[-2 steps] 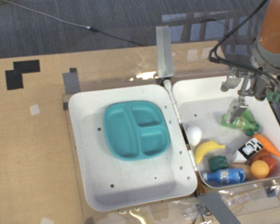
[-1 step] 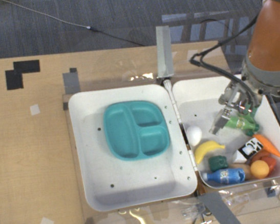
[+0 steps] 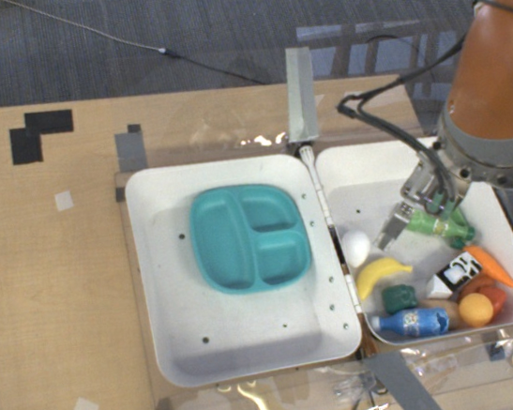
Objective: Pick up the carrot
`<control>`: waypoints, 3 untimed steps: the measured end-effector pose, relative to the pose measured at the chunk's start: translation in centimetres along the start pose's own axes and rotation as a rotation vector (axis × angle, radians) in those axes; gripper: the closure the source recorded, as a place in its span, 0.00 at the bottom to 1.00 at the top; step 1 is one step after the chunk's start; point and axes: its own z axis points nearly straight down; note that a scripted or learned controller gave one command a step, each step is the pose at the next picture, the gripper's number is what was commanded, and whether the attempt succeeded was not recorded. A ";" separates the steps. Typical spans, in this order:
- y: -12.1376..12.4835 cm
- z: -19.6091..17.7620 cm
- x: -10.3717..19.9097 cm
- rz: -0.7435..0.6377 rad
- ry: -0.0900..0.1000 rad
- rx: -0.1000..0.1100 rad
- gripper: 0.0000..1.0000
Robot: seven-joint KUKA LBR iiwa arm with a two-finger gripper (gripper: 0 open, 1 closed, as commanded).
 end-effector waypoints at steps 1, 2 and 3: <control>4.0 11.3 3.9 -0.199 0.006 0.004 0.00; 4.2 9.9 3.7 -0.199 -0.003 -0.005 1.00; -1.1 1.8 -1.1 -0.157 -0.007 -0.003 1.00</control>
